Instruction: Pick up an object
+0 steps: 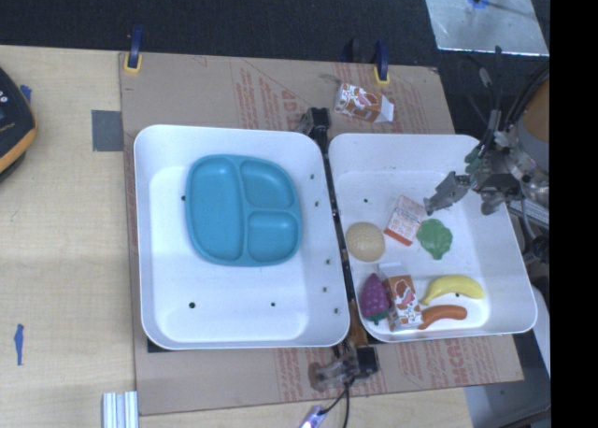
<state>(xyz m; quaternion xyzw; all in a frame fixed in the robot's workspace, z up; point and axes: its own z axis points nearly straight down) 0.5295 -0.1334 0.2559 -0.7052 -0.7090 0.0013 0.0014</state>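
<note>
Along the near edge of the right bin, a sausage, a banana, a small carton and a bunch of grapes are lying close together. Farther in, a green vegetable is sitting just below the gripper, with a red-and-white packet and a tan ball to its left. The gripper is hovering with nothing between its fingers; their spread is unclear. In the left bin, a blue divided plate is resting. A snack packet is lying beyond the bins.
</note>
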